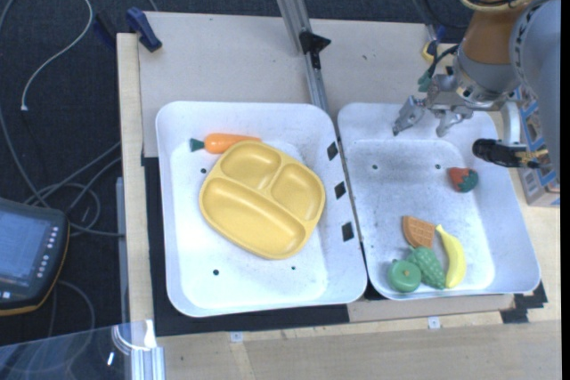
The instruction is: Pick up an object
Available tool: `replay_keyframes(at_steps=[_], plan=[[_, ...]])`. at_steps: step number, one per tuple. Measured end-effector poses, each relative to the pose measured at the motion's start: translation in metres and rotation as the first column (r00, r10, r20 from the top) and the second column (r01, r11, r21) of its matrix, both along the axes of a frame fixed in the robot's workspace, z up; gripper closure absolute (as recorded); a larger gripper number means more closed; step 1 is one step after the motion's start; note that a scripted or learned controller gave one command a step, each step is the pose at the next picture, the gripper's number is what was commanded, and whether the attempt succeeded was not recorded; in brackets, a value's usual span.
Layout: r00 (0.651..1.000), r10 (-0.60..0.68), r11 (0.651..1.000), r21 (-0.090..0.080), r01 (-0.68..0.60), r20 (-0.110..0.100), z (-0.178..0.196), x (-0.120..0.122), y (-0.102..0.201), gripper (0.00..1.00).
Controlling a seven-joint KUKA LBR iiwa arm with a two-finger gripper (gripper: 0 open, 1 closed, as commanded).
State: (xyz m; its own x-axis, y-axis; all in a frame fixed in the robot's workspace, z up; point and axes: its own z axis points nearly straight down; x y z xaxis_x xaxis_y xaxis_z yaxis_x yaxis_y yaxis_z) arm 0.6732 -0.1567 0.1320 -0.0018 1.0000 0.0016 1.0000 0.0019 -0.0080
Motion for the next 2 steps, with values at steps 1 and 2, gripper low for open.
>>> replay_keyframes(at_steps=[1,2], plan=[[1.0,0.0,1.0,0.0,0.0,0.001,-0.042,-0.001,0.001,0.0],[1.0,0.001,1.0,-0.003,-0.001,0.009,-0.027,0.002,0.001,1.0]])
